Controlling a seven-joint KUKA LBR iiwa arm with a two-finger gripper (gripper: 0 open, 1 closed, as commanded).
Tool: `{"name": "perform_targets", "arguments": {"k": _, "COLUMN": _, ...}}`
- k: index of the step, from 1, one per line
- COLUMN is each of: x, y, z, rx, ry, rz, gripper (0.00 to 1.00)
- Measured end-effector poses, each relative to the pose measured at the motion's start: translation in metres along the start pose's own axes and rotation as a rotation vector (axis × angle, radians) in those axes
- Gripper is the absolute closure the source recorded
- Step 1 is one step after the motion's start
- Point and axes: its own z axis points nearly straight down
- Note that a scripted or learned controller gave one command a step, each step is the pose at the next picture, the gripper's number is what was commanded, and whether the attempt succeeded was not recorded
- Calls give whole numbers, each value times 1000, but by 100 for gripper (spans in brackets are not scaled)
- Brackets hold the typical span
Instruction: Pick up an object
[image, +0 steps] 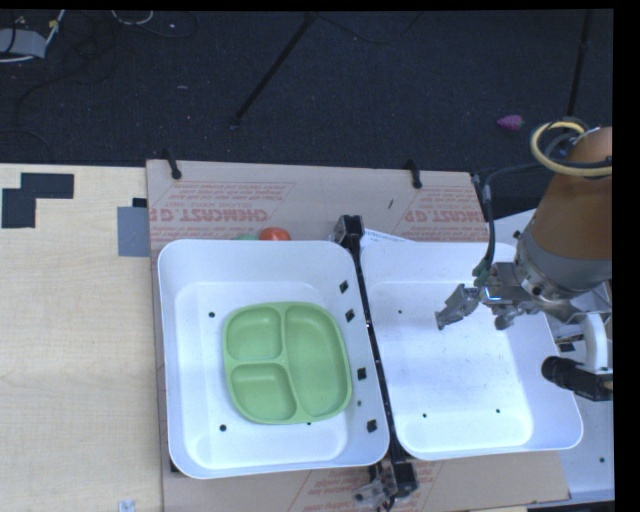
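Nearby, green plate (287, 362) in left bin (190, 270)

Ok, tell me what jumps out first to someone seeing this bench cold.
The green plate grabs the eye first: three compartments, lying flat in the left bin. Next comes the arm, grey with an orange band, reaching in from the right with its gripper over the right bin. A small red-orange thing peeks out behind the left bin's far rim; what it is can't be told.
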Motion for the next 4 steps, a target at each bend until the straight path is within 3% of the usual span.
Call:
{"name": "perform_targets", "arguments": {"k": 2, "x": 0, "y": 5, "z": 126, "rx": 5, "ry": 1, "rz": 1, "gripper": 0}}
{"name": "perform_targets", "arguments": {"k": 3, "x": 1, "y": 5, "z": 157, "rx": -1, "ry": 0, "rz": 2, "gripper": 0}}
{"name": "perform_targets", "arguments": {"k": 4, "x": 0, "y": 6, "z": 145, "rx": -3, "ry": 0, "rz": 8, "gripper": 100}}
